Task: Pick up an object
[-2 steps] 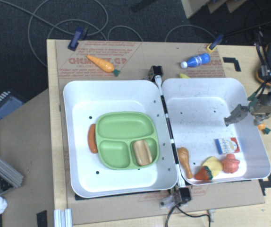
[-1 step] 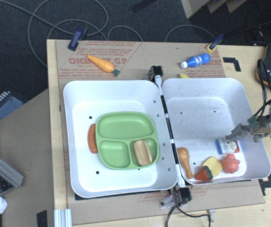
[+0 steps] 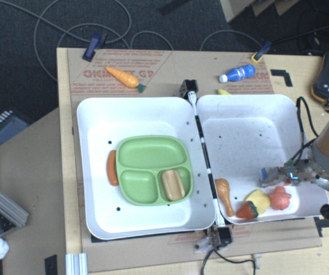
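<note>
At the wooden desk [image 3: 153, 73], the grey arm reaches into the shallow white right-hand bin [image 3: 239, 125]; its end effector [image 3: 276, 176] hovers low near that bin's front right corner, just above a cluster of toy food; how far it is opened cannot be told from this angle, and nothing is seen gripped. The step looks like the approach before a grasp; the next move calls for a short descent onto one piece. Nearest lies a pink-red lumpy toy [image 3: 279, 199]; beside it a yellow rounded toy [image 3: 258, 200]; further left a tan drumstick-shaped toy [image 3: 224, 192].
</note>
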`<state>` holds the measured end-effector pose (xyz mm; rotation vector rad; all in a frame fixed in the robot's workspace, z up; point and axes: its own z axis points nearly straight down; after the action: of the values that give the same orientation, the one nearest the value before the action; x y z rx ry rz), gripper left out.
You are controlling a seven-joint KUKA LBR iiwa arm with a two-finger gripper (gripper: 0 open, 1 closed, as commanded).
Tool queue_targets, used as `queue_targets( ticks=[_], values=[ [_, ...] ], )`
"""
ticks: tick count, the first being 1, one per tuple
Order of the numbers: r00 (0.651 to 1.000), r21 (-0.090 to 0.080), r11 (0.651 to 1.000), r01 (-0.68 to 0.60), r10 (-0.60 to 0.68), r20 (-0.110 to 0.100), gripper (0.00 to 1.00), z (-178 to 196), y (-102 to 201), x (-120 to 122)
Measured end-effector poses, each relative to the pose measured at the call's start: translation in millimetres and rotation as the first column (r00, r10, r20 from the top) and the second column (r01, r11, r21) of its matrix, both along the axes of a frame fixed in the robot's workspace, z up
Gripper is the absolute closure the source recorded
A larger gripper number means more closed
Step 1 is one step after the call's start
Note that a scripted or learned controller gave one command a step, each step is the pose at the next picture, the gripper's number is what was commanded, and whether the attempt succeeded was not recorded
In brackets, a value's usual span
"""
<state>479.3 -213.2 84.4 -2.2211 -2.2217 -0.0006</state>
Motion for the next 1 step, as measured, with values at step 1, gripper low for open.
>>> queue_targets(
  ticks=[1],
  values=[
    [1.000, 0.009, 1.000, -0.004, 0.004, -0.003, 0.00, -0.5, -6.0, 40.6]
  ],
)
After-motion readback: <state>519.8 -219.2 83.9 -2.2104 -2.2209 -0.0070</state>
